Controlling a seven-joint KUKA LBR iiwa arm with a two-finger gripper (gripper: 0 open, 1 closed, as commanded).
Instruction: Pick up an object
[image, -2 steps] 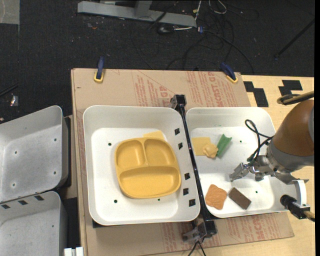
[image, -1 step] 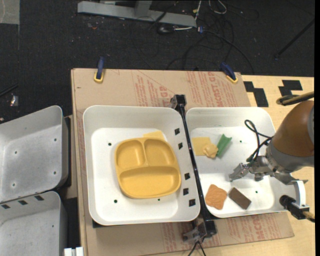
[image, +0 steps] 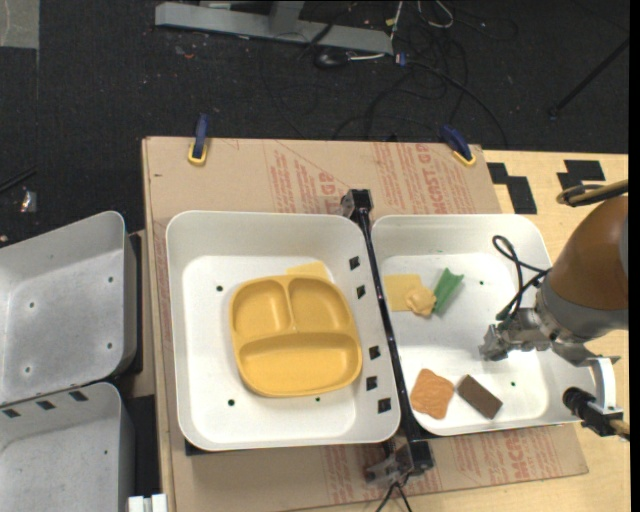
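Camera view: brown block (image: 479, 396) lying diagonally, long axis upper-left to lower-right; claw (image: 497, 343) state unclear.

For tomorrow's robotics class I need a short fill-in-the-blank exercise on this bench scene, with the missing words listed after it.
1. The yellow divided tray lies in the ____ bin.
2. The green piece lies in the ____ bin.
3. The brown block lies just right of the ____ flat piece.
4. The end effector hovers over the ____ bin.

Missing words: left; right; orange; right
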